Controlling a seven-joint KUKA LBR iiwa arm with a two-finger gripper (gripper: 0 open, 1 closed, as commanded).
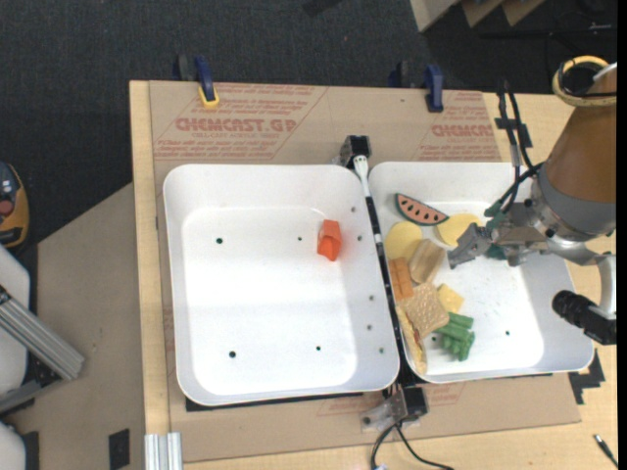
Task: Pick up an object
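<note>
My gripper [468,248] hangs over the upper middle of the right bin [519,346], reaching in from the right. It sits just right of a tan bread piece [425,259] and below a pale yellow disc [456,228]. Close by lie a watermelon slice [420,209], a yellow round piece [403,240], a brown cracker [426,308], a small yellow cube [450,298] and a green toy [456,333]. Nothing visibly rests in the gripper. An orange block [329,240] stands alone in the left bin [255,360].
The divider between the two bins [377,262] runs down the middle, with an orange strip [402,280] along its right side. Blue clamps [206,78] [432,84] hold the cardboard-covered bench at the back. The arm's grey-and-orange body [583,164] overhangs the right bin's far corner.
</note>
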